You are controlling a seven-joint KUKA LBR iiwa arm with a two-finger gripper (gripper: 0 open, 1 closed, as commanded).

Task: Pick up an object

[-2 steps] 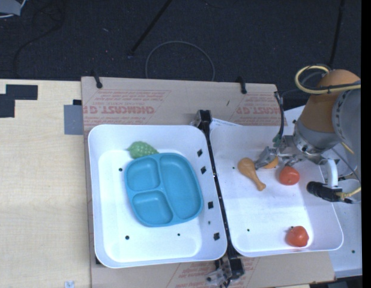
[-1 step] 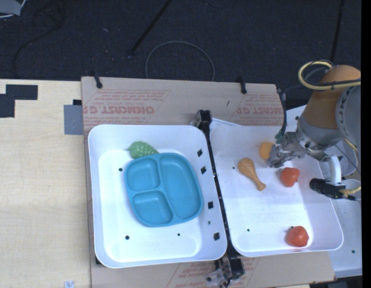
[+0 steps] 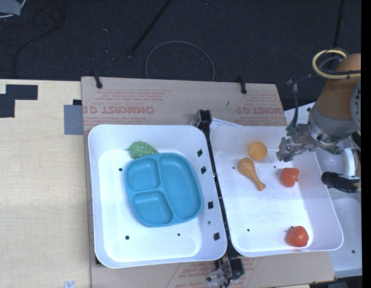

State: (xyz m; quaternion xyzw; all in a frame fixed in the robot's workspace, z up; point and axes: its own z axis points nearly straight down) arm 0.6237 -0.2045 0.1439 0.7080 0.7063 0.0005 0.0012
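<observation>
Nearest me, at the front of the right bin (image 3: 329, 245), a red tomato (image 3: 297, 236) sits close to the front right corner, well apart from everything else. Further back in the same bin, a second, smaller red piece (image 3: 289, 176) lies near the right wall, and just left of it a tan drumstick (image 3: 251, 173) lies at a slant, its thick end toward the back left and its thin end toward the front right. Right behind the drumstick, nearly touching its thick end, sits an orange ball (image 3: 257, 150). The gripper (image 3: 285, 153) hangs over the back right part of this bin, between the ball and the right wall, just behind the small red piece; its fingers are dark and bunched together from here, and I cannot tell how far open they are, nor can I see anything between them. The grey arm with its orange band (image 3: 340, 95) reaches in from the right. Across the divider, the left bin (image 3: 107, 233) carries a blue sectioned plate (image 3: 163, 188) lying flat near its middle, and a green leafy thing (image 3: 141, 149) pokes out from behind the plate's back left edge, touching it. Both bins rest on a sheet of cardboard (image 3: 173, 104) on the pale desk (image 3: 35, 191).
</observation>
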